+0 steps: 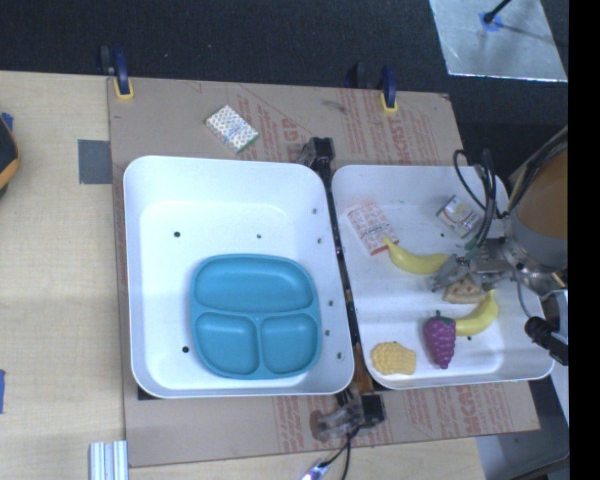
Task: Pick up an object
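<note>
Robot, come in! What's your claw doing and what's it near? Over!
Gripper low in right bin, fingers unclear. Sits by two bananas and small brown item. Grapes, yellow toy nearby. Nothing seen held.

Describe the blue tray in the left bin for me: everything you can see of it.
The blue tray looks like smooth light-blue plastic, a rounded rectangle with three compartments: one wide section along the far side, two smaller ones along the near side. It lies flat, open side up, on the floor of the left bin, toward the near right corner, with nothing in it.
</note>
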`<state>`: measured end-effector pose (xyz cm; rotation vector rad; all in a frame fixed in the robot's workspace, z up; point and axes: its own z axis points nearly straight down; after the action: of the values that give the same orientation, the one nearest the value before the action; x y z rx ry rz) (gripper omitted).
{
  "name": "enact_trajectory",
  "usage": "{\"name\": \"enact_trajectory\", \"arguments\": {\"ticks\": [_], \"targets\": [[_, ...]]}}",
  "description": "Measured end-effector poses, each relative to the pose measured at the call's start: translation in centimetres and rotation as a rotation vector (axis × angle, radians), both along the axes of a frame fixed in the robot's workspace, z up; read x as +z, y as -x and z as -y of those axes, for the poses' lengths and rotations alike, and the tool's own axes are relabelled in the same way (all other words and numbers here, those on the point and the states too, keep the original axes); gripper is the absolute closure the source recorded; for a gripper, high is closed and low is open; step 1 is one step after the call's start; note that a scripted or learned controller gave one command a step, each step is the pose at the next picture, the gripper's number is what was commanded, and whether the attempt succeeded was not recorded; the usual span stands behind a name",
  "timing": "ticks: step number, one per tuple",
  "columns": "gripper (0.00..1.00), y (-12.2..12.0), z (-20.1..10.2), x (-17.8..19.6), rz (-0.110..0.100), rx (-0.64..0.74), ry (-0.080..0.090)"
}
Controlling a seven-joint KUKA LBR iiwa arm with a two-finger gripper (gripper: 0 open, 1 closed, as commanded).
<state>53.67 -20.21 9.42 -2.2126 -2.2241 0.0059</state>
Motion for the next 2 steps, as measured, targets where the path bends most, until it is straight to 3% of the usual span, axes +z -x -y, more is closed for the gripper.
{"name": "enact_trajectory", "arguments": {"ticks": [1,2], "targets": [[0.00,-7.7,1.0,-0.2,0.005,-0.002,0.000],[0.00,0.1,-1.8,-0.3,0.001,0.000,0.000]]}}
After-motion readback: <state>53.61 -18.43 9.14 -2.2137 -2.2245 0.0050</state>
